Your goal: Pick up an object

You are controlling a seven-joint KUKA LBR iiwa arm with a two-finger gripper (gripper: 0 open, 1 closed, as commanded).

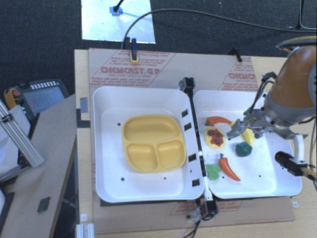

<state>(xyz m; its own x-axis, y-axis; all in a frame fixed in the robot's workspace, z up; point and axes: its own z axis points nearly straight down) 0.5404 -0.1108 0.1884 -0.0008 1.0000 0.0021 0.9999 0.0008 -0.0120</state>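
On the far left sits a pendant on a side table, well apart from my bins. The left bin holds a yellow tray with three compartments, lying flat near the middle. A black divider runs between the two bins. In the right bin, near that divider, a small green piece lies just beside an orange carrot, which points toward the bin's near edge. Above them lies a pizza slice, and just above that a red-orange pepper. Further right, a dark green lump sits just under a yellow piece. My claw hangs over the toys between pizza slice and yellow piece; I cannot tell how far it is parted, or whether it grips anything.
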